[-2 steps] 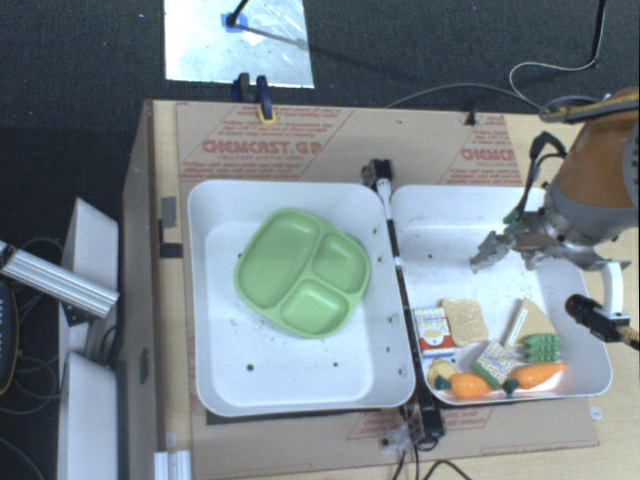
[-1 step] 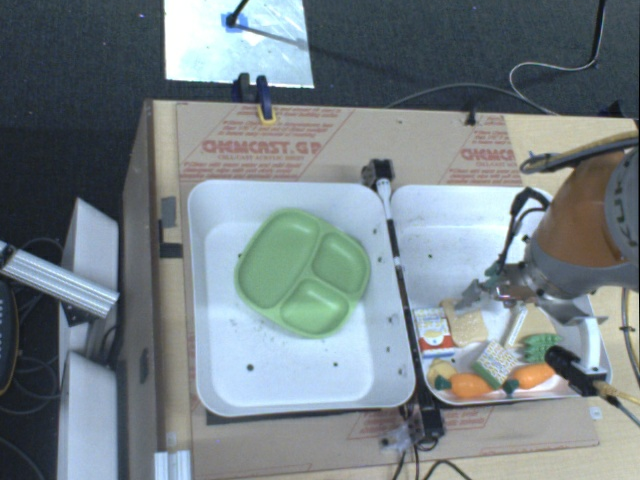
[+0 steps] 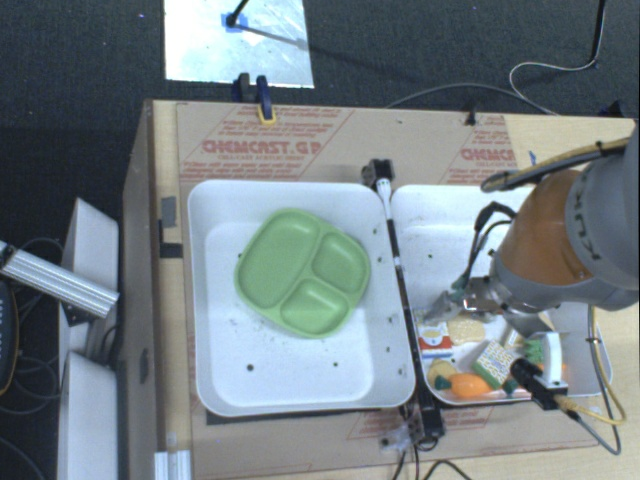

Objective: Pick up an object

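Note:
A green divided plate (image 3: 303, 271) lies in the left white bin (image 3: 225, 368). The grey arm with its orange band (image 3: 545, 238) reaches over the right white bin (image 3: 435, 230). My gripper (image 3: 452, 306) hangs low over that bin's front half, just above a pile of small items. In the pile are a pale round piece (image 3: 463, 329), a red and white packet (image 3: 434, 343), a green and white box (image 3: 493, 362) and an orange piece (image 3: 466, 385). Nothing shows in the gripper's hold. The arm hides the bin's right side.
A black divider (image 3: 394, 258) runs between the two bins. Cables (image 3: 592, 405) trail off the bench at the front right. A blue and yellow clamp (image 3: 262, 96) sits on the bench's far edge.

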`<state>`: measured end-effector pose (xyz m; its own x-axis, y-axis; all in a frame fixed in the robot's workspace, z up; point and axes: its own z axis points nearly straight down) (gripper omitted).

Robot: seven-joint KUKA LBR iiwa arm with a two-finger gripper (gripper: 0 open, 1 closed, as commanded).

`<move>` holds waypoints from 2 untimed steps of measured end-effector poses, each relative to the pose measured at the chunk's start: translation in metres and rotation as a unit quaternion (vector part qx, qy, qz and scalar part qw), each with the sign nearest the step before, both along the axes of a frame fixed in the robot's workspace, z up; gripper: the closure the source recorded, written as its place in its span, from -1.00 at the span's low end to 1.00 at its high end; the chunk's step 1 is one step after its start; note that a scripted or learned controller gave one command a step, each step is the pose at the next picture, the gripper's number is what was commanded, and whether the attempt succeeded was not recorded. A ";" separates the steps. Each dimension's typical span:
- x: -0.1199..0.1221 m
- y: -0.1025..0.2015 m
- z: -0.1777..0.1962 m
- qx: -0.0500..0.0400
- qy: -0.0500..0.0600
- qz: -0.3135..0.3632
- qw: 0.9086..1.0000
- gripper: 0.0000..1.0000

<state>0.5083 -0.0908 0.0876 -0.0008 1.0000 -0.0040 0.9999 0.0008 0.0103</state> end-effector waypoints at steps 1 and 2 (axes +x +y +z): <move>0.001 -0.003 0.011 -0.003 -0.003 -0.001 1.000 1.00; -0.021 -0.010 0.117 0.001 0.003 0.001 1.000 1.00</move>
